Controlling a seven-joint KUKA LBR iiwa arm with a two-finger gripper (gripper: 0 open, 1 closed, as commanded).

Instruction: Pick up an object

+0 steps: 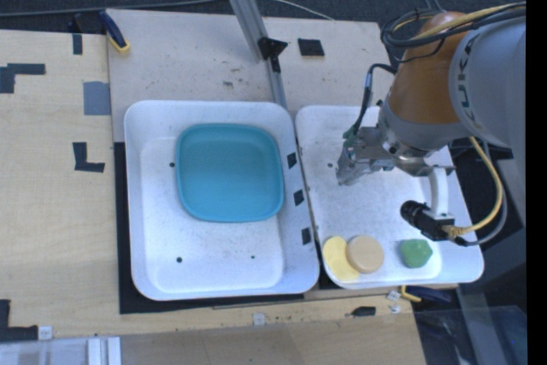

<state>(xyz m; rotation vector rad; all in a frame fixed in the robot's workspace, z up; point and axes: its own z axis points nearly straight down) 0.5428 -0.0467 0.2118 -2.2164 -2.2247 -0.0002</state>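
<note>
Three small objects lie along the near edge of the right bin (389, 126).

A yellow disc (336, 259) touches a tan round piece (366, 253); a green lump (416, 253) sits near them. Farther back over this bin, the gripper (349, 173) points down from the bent arm (444, 81), nothing visibly between its fingers; partial "KU" lettering marks the arm.
</note>
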